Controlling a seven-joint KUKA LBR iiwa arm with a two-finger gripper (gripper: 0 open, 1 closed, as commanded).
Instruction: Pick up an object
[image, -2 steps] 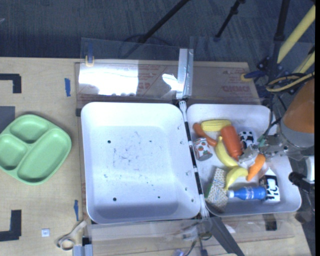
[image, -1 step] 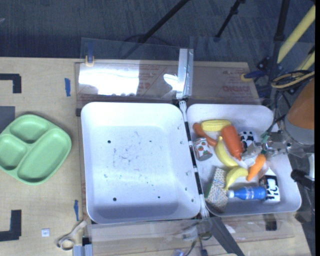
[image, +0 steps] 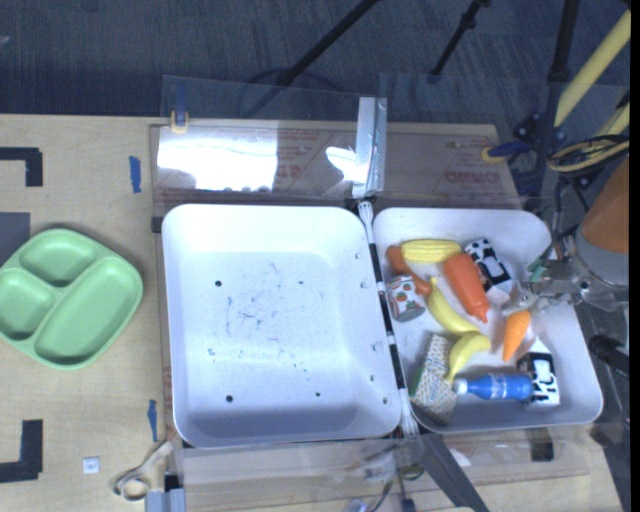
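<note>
End effector (image: 543, 278) sits at the right rim of the right bin; can't tell its state, too small and cluttered w/ cables there. Nothing visibly lifted, so I'd judge the pick as not yet done.

Largest first, all placed from the end effector:
- Bench (image: 80, 160): runs under everything, mostly far to its left.
- Left bin (image: 270, 300): well to the left, across the divider.
- Right bin (image: 580, 400): directly beneath and around it; holds all the candidates.
- Green divided plate (image: 65, 297): far left, on the bench past the left bin.
- Blue bottle (image: 495, 387): below-left, lying on its side near the front wall.
- Orange carrot-like piece (image: 466, 283): just left, tilted, resting over a yellow banana (image: 450, 315).
- Corn cob (image: 430, 251): up and left, near the back wall.
- Second banana (image: 468, 350): below-left, between the carrot and bottle.
- Small orange piece (image: 515, 333): closest, just below-left of it.
- Black-and-white block (image: 485, 258): close, up-left.
- Patterned cloth-ish item (image: 432, 372): far corner, low-left.

Progress: approach looks about complete at best; the descent, closing on an item and the lift all seem left. Nearest target is prob. the small orange piece or the b/w block, though which one is meant I can't tell.
</note>
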